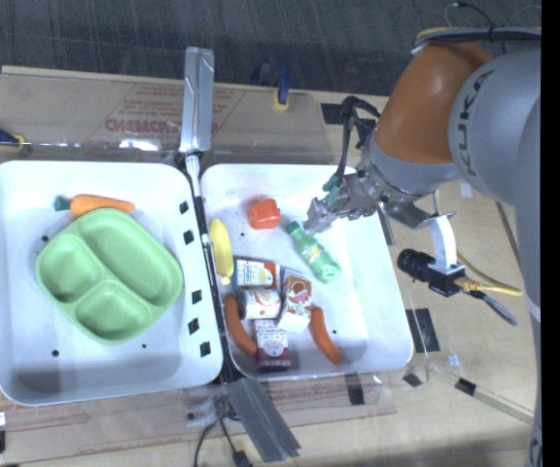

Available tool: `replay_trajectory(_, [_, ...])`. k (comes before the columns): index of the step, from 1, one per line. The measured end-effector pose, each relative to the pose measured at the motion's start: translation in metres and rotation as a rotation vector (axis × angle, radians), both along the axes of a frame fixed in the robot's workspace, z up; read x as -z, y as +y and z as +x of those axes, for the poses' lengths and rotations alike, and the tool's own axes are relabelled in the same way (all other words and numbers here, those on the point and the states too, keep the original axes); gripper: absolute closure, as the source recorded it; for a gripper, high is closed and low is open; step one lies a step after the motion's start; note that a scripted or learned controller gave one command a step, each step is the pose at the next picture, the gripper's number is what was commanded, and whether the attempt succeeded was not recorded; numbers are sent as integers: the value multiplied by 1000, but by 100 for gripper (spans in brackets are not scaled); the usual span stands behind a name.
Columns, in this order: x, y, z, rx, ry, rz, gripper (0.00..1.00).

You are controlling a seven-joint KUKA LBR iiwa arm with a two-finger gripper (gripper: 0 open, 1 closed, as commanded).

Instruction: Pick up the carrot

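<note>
The carrot (102, 203), orange with a green stub at its left end, lies in the left bin (8, 261) along the far edge of a green divided plate (110, 272). My gripper (322, 209) hangs over the right bin (377, 290), far to the right of the carrot. It sits just above the top end of a green bottle (313, 252). I see nothing held in it.
The right bin holds an orange-red block (262, 212), a banana (221, 246), several small cartons (270, 305) and two sausages (325, 337). A metal divider (198, 95) stands at the far end between the bins. The arm's orange band (426, 95) looms at the right.
</note>
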State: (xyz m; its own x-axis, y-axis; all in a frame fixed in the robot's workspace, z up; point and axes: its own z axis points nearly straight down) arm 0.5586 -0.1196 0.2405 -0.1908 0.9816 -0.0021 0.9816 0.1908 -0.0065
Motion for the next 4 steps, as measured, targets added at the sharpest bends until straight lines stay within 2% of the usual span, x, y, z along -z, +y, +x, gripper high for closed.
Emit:
replay_trajectory(1, [0, 0, 0, -1, 0, 0, 0])
replay_trajectory(2, [14, -10, 8, 9, -1, 3, 0])
replay_trajectory(3, [104, -37, 98, 54, -1, 3, 0])
replay_trajectory(4, [148, -27, 49, -324, -2, 5, 0])
